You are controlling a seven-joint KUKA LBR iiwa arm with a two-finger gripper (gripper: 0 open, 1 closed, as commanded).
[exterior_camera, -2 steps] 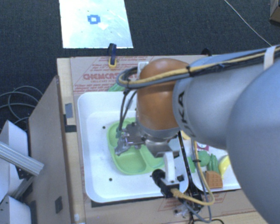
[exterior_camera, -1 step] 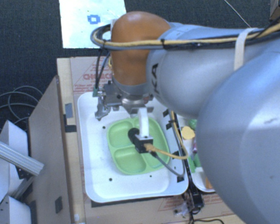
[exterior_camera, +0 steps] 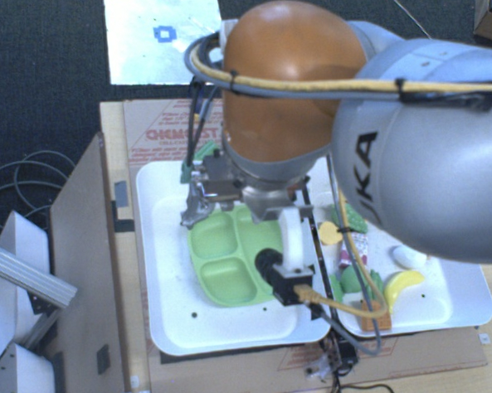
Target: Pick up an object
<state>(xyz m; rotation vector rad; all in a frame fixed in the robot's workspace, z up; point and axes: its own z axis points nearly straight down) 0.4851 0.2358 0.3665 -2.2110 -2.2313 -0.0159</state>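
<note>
We see the fingers [exterior_camera: 198,204] low over the left bin [exterior_camera: 161,238], at the far-left corner of a green tray [exterior_camera: 225,263] that lies just below and to their right. Whether they are spread or pressed together we cannot tell, and nothing shows between them. Well right of them, a yellow banana [exterior_camera: 403,283] lies in the right bin [exterior_camera: 460,303].
</note>
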